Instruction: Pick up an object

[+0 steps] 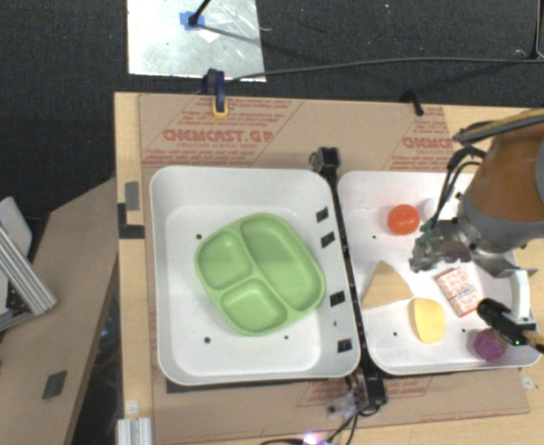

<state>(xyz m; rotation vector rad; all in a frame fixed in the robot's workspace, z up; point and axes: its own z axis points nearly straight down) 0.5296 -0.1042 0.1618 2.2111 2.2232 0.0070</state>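
Observation:
The right bin (369, 188) holds an orange-red ball (402, 219), a tan wedge (385, 286), a yellow rounded block (428, 320), a red-and-white printed packet (457, 290) and a small purple piece (487, 345). My gripper (429, 251) hangs low over the right bin, just right of the ball and above the packet's upper left corner. Its fingers are hidden under the wrist, and nothing shows between them. The left bin (174, 197) holds a green three-compartment plate (259, 272).
The two bins meet along a black-clipped divider (338, 248). The grey arm with its orange band (517, 179) covers the right bin's far right part. A shiny sheet (195, 26) lies beyond the bench's back edge.

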